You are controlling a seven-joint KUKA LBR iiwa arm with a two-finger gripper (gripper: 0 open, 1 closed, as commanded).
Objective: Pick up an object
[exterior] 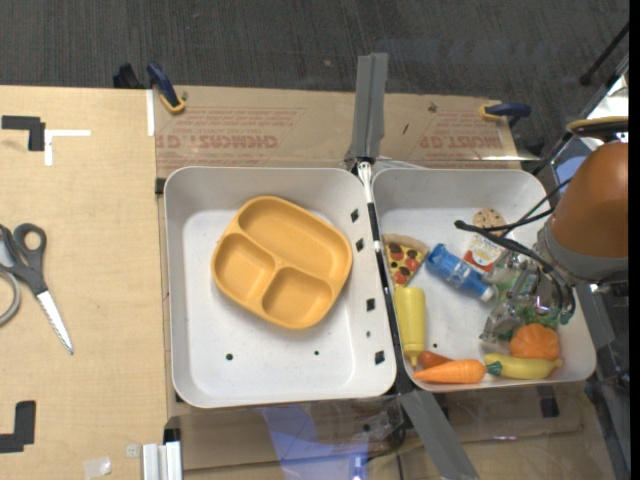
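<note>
A tan bench (80, 268) is carrying two white bins. In the right bin (450, 193), the claw (520, 303) is hovering low over the orange (535, 341), near the banana (525, 368); whether it is gripping is unclear. Nothing looks lifted yet.

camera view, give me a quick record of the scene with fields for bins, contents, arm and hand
left bin: orange divided plate
right bin: pizza slice toy, blue bottle, yellow bottle, carrot, banana, orange fruit, round cookie
arm: reaches in from the right, over the right bin
hand: low in the right bin beside the orange fruit, grip state unclear
bench left: scissors
</note>
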